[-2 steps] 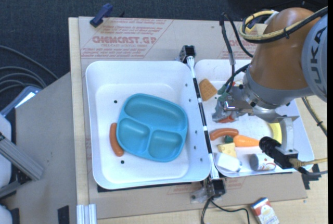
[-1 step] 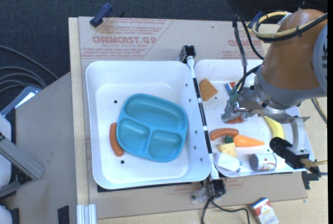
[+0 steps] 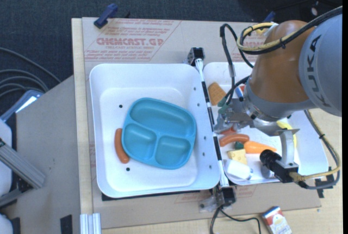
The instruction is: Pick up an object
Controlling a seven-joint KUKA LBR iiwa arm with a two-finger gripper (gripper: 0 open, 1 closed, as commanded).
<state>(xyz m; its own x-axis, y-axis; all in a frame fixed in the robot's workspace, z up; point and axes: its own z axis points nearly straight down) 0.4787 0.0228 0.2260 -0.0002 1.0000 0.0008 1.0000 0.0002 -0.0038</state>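
right now the arm (image 3: 283, 69) hangs low over the right bin (image 3: 321, 156), wrist bulk covering much of it. gripper (image 3: 227, 118) sits at that bin's left wall, just beside the divider btwn the two bins, above a small heap of toy food. can't tell its state from this angle (wrist housing and cables hide the business end), so no claim of a grasp.

candidates for the pick, all in the right bin near its left side: a red sausage (image 3: 232, 139) right under the gripper, an orange carrot piece (image 3: 258, 147) just beside it, a yellow cheese chunk (image 3: 237, 155), a white block (image 3: 238, 171) toward the front corner, and a tan bread-like piece (image 3: 217, 93) farther back. a yellow banana (image 3: 288, 140) lies partly under the arm.

left bin (image 3: 103, 118) holds a blue divided plate (image 3: 159, 133) w/ another orange-red sausage (image 3: 121, 146) touching its left rim.

step, as i judge it: approach/descent on the pile, prob aimed at the red sausage. nothing looks lifted yet.

next move needs: settle straight down over one item, close, then raise clear. risk: items crowd each other and the bin wall is close, so a finger could land on a neighbour or the wall and the grasp slip.
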